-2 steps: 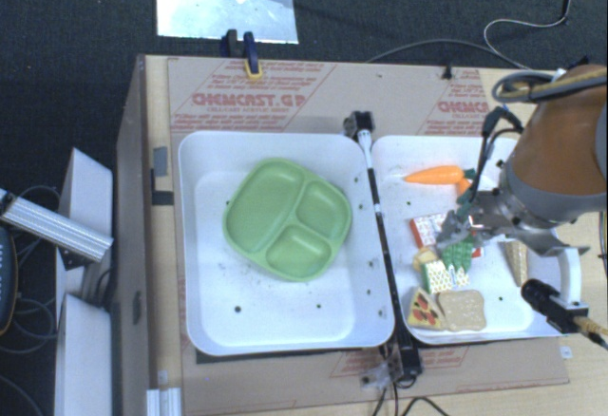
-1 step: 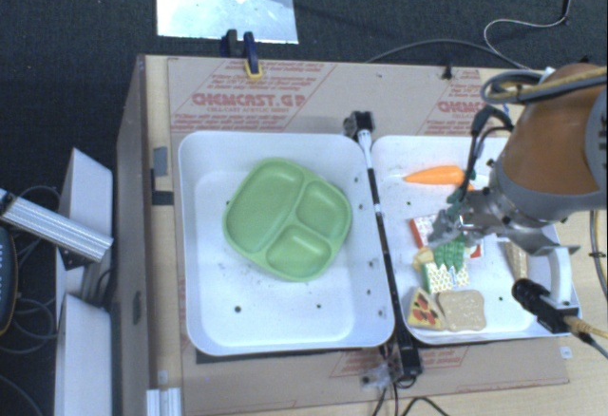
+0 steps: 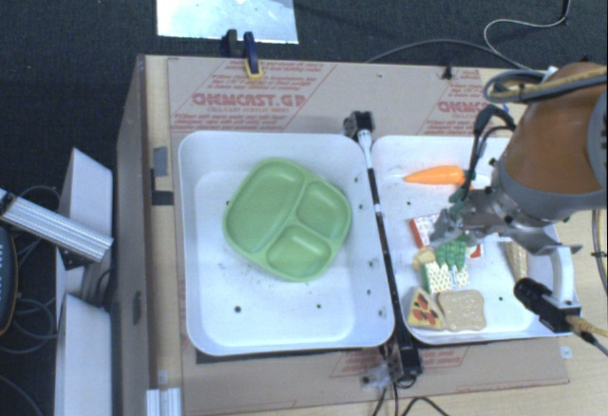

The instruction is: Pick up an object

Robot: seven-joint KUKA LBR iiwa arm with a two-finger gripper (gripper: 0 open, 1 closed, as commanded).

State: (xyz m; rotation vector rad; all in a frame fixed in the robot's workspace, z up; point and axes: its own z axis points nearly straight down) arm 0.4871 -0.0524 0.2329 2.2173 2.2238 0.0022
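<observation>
The gripper [image 3: 454, 232] hangs low in the right bin [image 3: 399, 153], over a green toy [image 3: 453, 253] that lies near the bin's middle; whether its jaws are spread or pressed together I cannot tell, as the wrist covers them, and nothing shows as held. Around the green toy, a carrot [image 3: 435, 176] lies at 12 o'clock, well apart; a red card [image 3: 421, 231] just beside it at 10; a checkered block [image 3: 439, 277] touching it at 6; a toast [image 3: 463, 311] and a pizza slice [image 3: 424, 309] farther toward 6. The left bin [image 3: 204, 310] bears a green tray [image 3: 288, 217]. The green toy looks like light, stiff plastic with a bumpy top, likely to slip or tip rather than break; a grip across its narrow waist seems best, clear of the checkered block; the carrot, smooth and tapered, would roll, so its thick end at 3 o'clock is the safer hold.
</observation>
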